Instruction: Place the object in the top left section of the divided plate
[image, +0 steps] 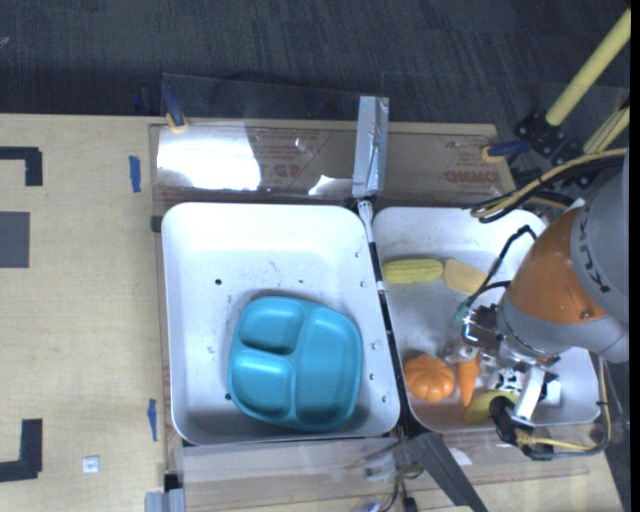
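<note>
Sitting on a wooden bench: two white bins; left bin holding a blue divided plate. Lying in the right bin: corn, pumpkin, carrot; hovering near its bottom edge, gripper, grip impossible to tell.

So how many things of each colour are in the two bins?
Blue: 1, the plate
Orange: 2, the pumpkin and the carrot
Yellow: 3, the corn, a pale piece, a piece by the claw
Total: 6

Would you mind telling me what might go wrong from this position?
1. The carrot lies against the orange pumpkin, so the tool could catch or nudge the wrong piece.
2. The blue divided plate sits in the other bin, past the raised rims, which a low carry could clip.
</note>
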